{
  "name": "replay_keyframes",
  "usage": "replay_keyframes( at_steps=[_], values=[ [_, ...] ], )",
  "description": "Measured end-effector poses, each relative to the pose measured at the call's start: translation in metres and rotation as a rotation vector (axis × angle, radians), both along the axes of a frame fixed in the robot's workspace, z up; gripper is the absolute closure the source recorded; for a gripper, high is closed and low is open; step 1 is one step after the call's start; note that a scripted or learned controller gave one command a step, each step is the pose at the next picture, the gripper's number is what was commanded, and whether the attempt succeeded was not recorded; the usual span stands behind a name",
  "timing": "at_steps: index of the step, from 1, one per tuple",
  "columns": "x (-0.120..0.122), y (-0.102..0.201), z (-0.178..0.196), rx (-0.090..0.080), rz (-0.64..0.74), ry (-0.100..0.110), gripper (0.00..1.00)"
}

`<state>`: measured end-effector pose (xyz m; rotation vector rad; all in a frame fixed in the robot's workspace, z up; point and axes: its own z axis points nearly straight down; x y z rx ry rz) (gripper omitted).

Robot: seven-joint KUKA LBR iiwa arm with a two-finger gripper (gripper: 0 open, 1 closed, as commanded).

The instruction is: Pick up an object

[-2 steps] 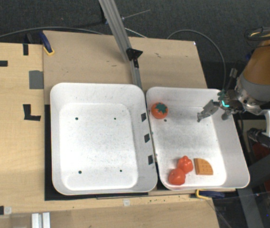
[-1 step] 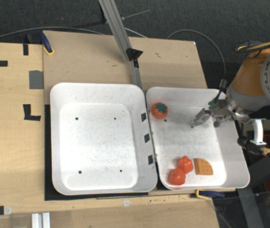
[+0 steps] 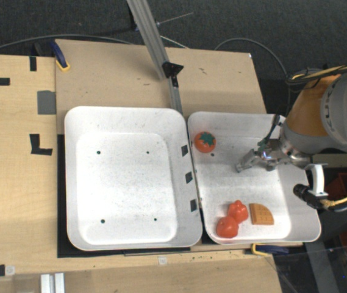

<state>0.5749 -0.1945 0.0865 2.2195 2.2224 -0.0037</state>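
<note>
In the right bin (image 3: 222, 122) lie a small red tomato with a green top (image 3: 205, 141) near the bin's left wall, a red pepper-like toy (image 3: 232, 218) at the front, and a tan cracker-shaped piece (image 3: 261, 214) beside it. My gripper (image 3: 246, 163) hangs over the middle of the right bin, pointing left, with the grey and orange arm behind it at the right edge. Nothing shows between its fingers. The tomato is some way to its left and the two front objects lie below it.
The left bin (image 3: 124, 118) sits beside the right one, joined along a divider with black clips (image 3: 188, 177). A slanted metal pole (image 3: 152, 32) runs from the top down to the bins' back edge. The wooden bench surrounds both bins.
</note>
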Motion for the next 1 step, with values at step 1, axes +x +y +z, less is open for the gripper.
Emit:
replay_keyframes(
  at_steps=[1],
  values=[
    [0.0006,0.0006,0.0124,0.001,0.001,-0.001,1.00]
  ],
)
